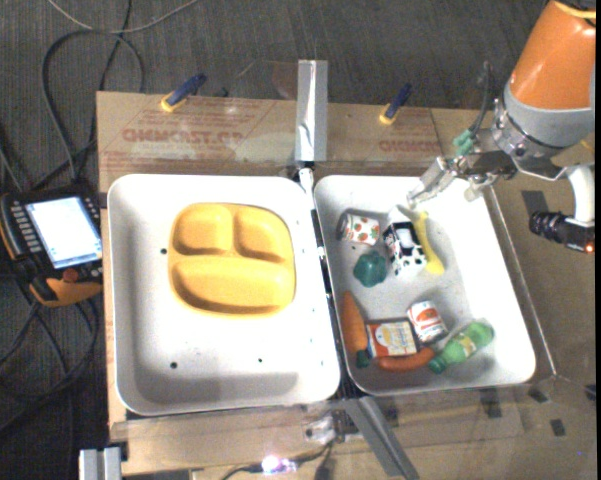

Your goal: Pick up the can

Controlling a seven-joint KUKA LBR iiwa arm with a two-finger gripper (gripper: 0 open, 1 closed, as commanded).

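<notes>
Hovering over the right bin's (515, 298) upper edge, gripper (427, 190) carried nothing I could see; jaw state not discernible. Can (427, 322) lay low in that bin, around 6 o'clock from the gripper, well apart, beside the carton (391, 338).

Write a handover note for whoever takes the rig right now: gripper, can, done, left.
Gripper: above the right bin's upper rim, holding nothing visible; finger state unclear.
Can: lying in the right bin, lower middle, between the carton and the green bottle, well away from the gripper.
Done: nothing yet; can not grasped.
Left: move over the can, descend, grip, lift.
</notes>
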